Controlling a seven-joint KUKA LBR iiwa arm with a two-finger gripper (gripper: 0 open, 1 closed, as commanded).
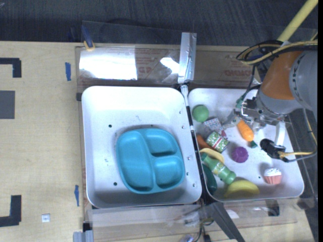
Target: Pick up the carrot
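Bright, even light falls from above. Strong glare whitens the clear plastic sheet (133, 64) behind the far edge of the left shallow white bin (96, 110), and that bin's floor looks washed out. The blue divided plastic plate (150, 159) casts a soft shadow. The whole picture is slightly soft, with small objects in the right white bin (295, 183) blurred.
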